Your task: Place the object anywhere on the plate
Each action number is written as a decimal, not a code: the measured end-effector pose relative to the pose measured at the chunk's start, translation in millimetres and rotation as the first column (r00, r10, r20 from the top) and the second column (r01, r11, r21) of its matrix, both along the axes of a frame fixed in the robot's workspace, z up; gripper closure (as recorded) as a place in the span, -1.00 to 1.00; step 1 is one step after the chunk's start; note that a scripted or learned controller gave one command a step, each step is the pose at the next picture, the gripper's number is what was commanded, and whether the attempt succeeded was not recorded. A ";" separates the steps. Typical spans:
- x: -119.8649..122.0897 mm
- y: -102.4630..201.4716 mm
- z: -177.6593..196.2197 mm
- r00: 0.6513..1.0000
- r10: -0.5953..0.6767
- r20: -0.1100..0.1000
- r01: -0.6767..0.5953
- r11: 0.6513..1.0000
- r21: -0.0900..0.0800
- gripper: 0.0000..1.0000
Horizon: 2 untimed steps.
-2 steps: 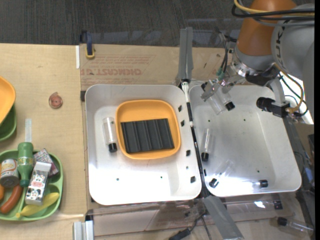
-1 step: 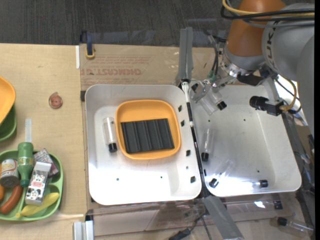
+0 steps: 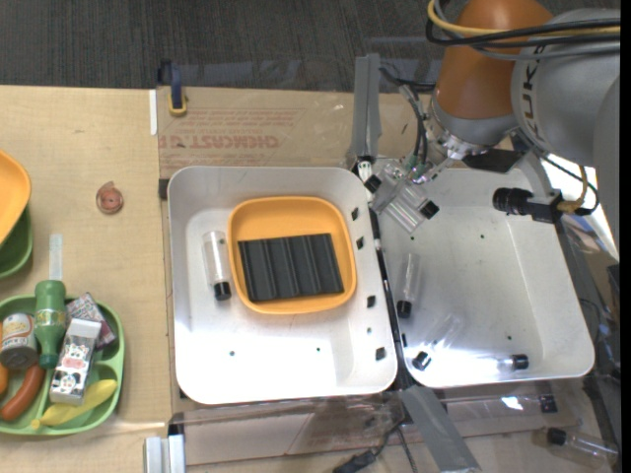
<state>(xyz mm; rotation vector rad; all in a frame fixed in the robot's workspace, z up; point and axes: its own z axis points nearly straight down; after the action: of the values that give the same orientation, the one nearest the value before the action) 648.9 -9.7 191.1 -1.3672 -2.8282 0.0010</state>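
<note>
Dark carpet is running behind the wooden bench (image 3: pixel 89 126) where we are working over two white bins. Our gripper (image 3: pixel 402 197) is hanging above the far-left corner of the right bin (image 3: pixel 493 294); we cannot tell its state. In the left bin (image 3: pixel 286 372), a yellow plate (image 3: pixel 292 223) is carrying a black ribbed block (image 3: pixel 292 267). A clear tube with a black cap (image 3: pixel 215 262) is lying just left of the plate, on the bin floor.

Wooden bench (image 3: pixel 89 136): two white bins side by side. Right bin (image 3: pixel 513 294) directly beneath gripper (image 3: pixel 402 197); left bin (image 3: pixel 197 363) just beyond. Green tray (image 3: pixel 104 387), small pink disc (image 3: pixel 109 198) farthest from gripper.
</note>
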 end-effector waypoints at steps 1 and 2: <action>-8.3 13.5 -0.5 0.997 0.080 -0.001 -0.080 0.997 0.000 1.00; -52.4 27.0 0.2 0.945 0.328 0.000 -0.328 0.945 0.001 1.00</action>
<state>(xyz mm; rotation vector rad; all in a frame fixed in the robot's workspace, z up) 596.5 17.3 191.3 -0.8771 -3.0163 0.0000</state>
